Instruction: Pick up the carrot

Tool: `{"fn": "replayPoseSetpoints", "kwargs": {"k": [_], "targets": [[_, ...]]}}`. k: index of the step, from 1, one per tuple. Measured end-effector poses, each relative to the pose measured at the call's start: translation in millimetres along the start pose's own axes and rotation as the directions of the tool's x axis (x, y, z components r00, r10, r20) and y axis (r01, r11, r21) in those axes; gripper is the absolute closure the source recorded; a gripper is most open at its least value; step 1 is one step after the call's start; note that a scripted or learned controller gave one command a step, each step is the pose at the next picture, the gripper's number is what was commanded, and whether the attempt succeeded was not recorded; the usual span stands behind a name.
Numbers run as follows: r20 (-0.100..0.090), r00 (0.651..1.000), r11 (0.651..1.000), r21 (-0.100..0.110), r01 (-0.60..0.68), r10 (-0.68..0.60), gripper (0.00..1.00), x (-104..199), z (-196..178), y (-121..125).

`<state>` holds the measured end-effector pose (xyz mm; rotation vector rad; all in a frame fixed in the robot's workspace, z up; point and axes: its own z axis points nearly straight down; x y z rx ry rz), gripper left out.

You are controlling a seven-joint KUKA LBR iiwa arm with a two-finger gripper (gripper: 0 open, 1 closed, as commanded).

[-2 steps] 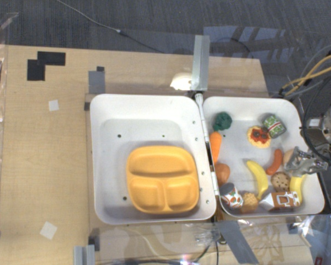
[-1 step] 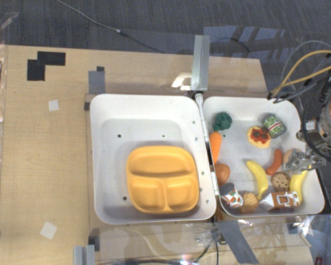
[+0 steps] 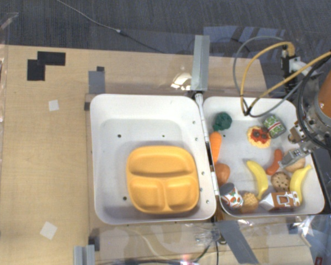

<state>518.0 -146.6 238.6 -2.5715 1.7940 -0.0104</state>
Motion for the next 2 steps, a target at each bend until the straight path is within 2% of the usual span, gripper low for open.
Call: {"fn": "replayPoseSetpoints", "kwargs": {"k": [1,2], "targets": [[0.002,0.931,0.931,-0.002,0.365,-0.365,1.0,6.6,-7.8,34.0],[0.002,0.743,0.743,-0.002,0.67,-0.67,1.0,27.5,-35.3,25.8]]}}
